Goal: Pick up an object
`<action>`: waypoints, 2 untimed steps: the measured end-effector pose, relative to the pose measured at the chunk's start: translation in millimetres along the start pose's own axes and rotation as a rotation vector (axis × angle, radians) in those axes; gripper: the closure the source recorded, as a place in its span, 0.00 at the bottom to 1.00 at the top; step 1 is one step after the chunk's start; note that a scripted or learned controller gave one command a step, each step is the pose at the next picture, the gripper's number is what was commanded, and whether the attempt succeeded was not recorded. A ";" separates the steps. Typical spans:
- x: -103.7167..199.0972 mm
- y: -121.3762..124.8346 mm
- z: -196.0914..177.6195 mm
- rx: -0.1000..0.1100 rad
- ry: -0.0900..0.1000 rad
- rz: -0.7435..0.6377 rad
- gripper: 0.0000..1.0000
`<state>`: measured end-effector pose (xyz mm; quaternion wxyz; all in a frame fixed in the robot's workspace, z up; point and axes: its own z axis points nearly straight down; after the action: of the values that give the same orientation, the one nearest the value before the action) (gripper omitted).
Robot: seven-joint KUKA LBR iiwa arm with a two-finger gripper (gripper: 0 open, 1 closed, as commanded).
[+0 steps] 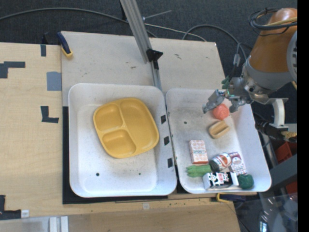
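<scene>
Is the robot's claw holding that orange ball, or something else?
I can't tell. The gripper sits right over the orange ball in the right bin, but the ball isn't clearly between its fingers.

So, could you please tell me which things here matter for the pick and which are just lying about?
In play:
- hand, over the right bin
- round orange-red ball, just under the hand
- shallow white right bin

Lying about:
- yellow divided plastic tray in the left bin
- tan bread-shaped toy
- small pink-and-white carton
- green toy vegetable
</scene>
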<state>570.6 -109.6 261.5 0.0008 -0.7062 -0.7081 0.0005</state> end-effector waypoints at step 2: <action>0.1 -1.7 43.4 0.004 -0.001 0.001 0.00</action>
<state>568.9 -109.5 218.2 0.0018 -0.7066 -0.7076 0.0022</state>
